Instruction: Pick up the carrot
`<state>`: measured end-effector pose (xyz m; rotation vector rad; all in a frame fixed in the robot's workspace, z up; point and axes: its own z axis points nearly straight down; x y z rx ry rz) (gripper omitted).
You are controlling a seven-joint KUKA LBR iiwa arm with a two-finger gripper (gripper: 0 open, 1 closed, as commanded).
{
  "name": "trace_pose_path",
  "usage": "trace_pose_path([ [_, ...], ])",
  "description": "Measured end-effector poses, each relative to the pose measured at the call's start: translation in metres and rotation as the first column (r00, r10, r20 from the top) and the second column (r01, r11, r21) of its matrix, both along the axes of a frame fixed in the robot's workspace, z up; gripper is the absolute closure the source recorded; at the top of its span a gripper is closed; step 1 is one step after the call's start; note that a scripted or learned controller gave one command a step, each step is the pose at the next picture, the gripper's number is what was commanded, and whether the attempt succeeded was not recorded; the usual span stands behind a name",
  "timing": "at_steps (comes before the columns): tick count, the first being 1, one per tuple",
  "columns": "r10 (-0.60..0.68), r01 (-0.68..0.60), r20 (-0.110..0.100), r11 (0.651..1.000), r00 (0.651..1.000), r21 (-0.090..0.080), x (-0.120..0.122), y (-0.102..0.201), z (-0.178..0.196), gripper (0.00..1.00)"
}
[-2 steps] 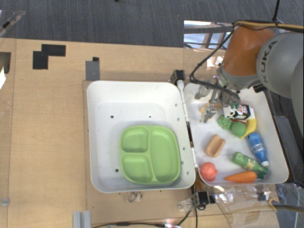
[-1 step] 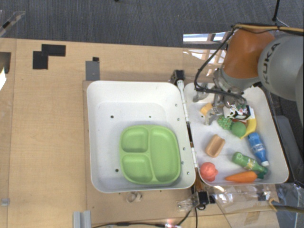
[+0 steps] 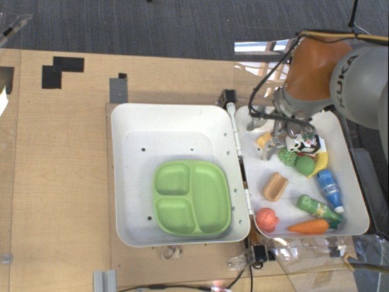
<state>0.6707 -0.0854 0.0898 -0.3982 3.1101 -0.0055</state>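
Wooden surface [image 3: 61,181] on dark carpet [image 3: 182,17] — two white bins; carrot [image 3: 309,227] lies in the right bin [image 3: 355,181]; pincer [image 3: 281,146] state unclear.

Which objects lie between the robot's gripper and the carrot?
From the gripper at the right bin's far end, the green bottle and the blue bottle lie before the orange carrot by the near wall.

Illumination is even and moderately bright, from overhead. Shadows are soft and short. Glare appears on a clear panel [image 3: 262,46] at the desk's [image 3: 61,181] far edge. The white bins [image 3: 164,117] read slightly washed out. Focus is adequate overall; fine detail is soft.
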Motion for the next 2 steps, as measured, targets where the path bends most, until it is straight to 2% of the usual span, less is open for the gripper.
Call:
trace_pose_path([
  [2,0.178,-0.178,0.008,0.984,0.984,-0.005,0.0021,-0.0005,0.0017,0.00],
])
